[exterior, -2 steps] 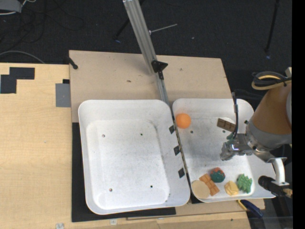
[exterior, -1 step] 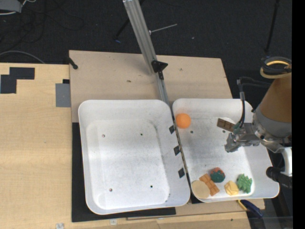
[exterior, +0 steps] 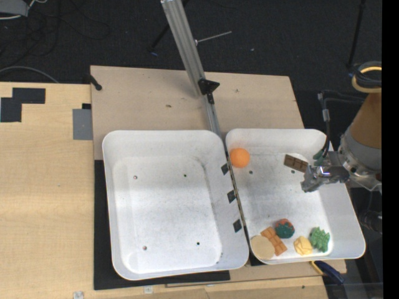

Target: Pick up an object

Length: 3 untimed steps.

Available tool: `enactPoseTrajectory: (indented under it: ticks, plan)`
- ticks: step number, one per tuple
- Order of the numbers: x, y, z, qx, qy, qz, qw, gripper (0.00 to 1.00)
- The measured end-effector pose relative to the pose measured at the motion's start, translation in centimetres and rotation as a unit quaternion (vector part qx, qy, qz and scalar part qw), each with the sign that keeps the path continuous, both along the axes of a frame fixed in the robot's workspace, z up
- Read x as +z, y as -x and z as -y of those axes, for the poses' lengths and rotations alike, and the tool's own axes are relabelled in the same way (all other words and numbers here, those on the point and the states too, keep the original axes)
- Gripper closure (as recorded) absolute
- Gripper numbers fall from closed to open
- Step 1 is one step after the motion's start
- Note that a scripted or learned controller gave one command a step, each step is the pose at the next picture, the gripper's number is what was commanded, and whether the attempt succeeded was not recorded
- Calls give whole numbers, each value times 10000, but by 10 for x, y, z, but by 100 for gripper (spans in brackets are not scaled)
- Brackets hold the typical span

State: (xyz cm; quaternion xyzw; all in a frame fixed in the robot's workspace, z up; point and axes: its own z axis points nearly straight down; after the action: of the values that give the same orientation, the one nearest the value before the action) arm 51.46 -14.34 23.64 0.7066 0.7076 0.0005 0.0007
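Note:
The arm comes in from the right, and my gripper (exterior: 313,180) hangs over the right side of the right bin (exterior: 274,141). A small brown block (exterior: 295,162) lies just left of and above it, apart from the fingertips. An orange ball (exterior: 239,157) rests near the bin's upper left, by the divider. Along the bin's front edge lie a tan disc (exterior: 262,247), an orange piece (exterior: 274,239), a dark green and red item (exterior: 285,228), a yellow item (exterior: 303,246) and a green leafy item (exterior: 320,238). I see nothing between the fingers.
The left bin (exterior: 163,201) sits beside the right one, with small black clips (exterior: 231,196) along their shared edge. A slanted aluminium rail (exterior: 189,52) rises behind the bins. The arm's orange band (exterior: 374,114) stands at the far right.

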Motion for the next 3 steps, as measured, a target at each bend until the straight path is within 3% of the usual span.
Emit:
enactPoseTrajectory:
  ticks: [1,3]
  plan:
    - [-11,-30,-45,13,-8,-17,10000,100]
    - [-21,-66,-146,14,-9,-19,10000,100]
